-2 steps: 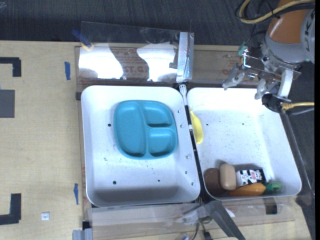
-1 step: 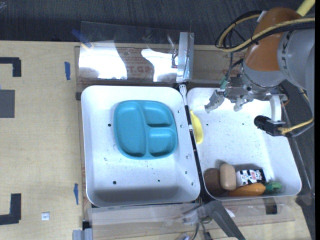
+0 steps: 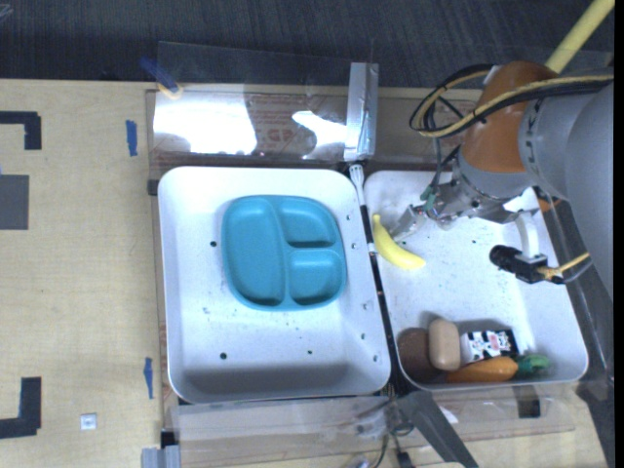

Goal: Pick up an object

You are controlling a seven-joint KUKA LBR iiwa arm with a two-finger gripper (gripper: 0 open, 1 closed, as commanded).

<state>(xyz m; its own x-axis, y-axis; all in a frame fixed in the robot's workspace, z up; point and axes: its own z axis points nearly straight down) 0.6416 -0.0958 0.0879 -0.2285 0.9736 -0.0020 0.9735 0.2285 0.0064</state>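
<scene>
A yellow banana (image 3: 394, 247) lies at the left side of the right bin (image 3: 556, 330), close to the divider. My gripper (image 3: 413, 217) hangs just above and to the right of the banana's upper end, with nothing visibly held. Along the right bin's front wall sit a brown round item (image 3: 413, 349), a tan bread-like piece (image 3: 444, 342), a small black-and-white patterned carton (image 3: 487, 342) and an orange carrot (image 3: 487, 368) with a green top.
A blue divided plate (image 3: 285, 250) lies in the middle of the left bin (image 3: 195, 349). A black fitting with a yellow cable (image 3: 517, 260) hangs off the arm over the right bin. A metal post (image 3: 361, 110) stands behind the divider.
</scene>
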